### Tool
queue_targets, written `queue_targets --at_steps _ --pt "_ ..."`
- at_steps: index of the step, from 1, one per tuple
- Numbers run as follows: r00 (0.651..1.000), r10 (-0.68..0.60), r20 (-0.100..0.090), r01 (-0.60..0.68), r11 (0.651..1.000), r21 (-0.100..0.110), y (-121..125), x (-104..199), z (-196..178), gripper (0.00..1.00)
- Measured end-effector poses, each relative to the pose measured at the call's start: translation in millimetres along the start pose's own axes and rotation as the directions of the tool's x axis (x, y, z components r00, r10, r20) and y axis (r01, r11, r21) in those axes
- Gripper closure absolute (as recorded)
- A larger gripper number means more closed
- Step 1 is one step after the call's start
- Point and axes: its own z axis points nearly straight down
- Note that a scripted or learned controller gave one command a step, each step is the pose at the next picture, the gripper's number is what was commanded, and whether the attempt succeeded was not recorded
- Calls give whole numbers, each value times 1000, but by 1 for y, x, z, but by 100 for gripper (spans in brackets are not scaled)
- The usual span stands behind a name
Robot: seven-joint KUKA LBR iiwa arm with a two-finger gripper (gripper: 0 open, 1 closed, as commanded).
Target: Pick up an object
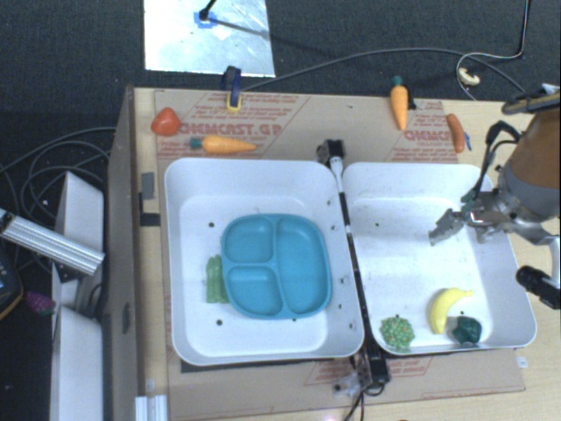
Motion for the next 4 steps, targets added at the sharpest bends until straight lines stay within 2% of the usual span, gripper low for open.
queue_targets --at_steps 1,2,3,4 --pt "1000 0 0 0 1000 0 -54 -6 35 0" --pt "1000 0 -1 0 1000 1 -55 -3 95 0" --pt "1000 -2 2 2 1000 -4 11 -45 5 0" --pt "1000 0 0 0 1000 0 -42 -29 18 0"
